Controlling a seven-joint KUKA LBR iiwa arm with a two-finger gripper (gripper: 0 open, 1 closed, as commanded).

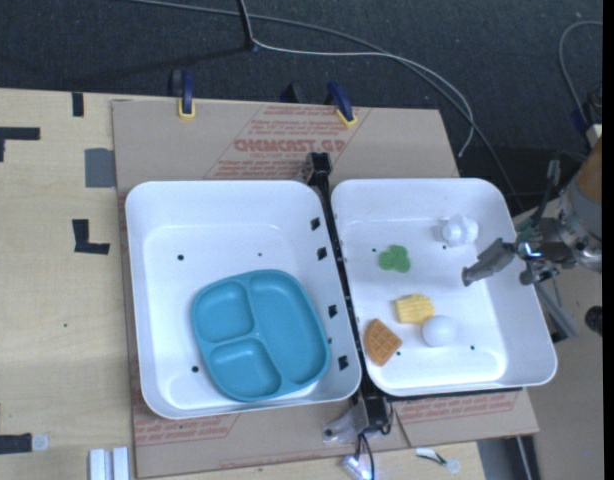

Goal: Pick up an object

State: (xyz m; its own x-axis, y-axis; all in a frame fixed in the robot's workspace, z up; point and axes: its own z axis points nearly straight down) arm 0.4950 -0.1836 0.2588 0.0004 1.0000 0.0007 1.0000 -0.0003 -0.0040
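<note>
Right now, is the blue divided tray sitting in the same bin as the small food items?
No, the blue divided tray lies in the left bin, while the waffle piece and green item lie in the right bin.

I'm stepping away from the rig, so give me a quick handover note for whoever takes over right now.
Gripper: over the right side of the right bin, nothing seen between its fingers; whether it is open or shut can't be told.
Right bin: green piece, yellow block, waffle-like piece, white ball, white lumpy thing.
Left bin: blue divided tray.
Done: nothing picked up yet.
Left: grasp one object and lift it.
</note>
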